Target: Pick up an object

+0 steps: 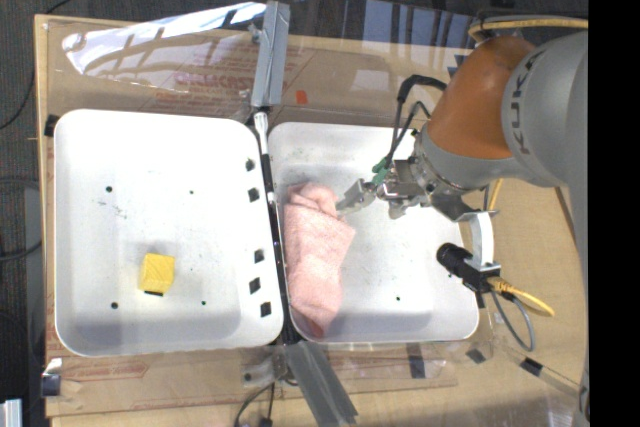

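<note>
A crumpled pink cloth point(316, 255) lies along the left side of the right bin point(440, 315). A small yellow block point(157, 273) rests on the floor of the left bin point(90, 215), toward its front. My gripper point(352, 200) hangs over the right bin, just above and to the right of the cloth's upper end. Its metal tip points left toward the cloth. Nothing shows between the fingers.
A metal divider point(265, 215) with black clips runs between the two bins. The grey arm with its orange band point(480, 105) covers the right bin's far right corner. A black plug and yellow cable point(490, 280) hang over the right rim.
</note>
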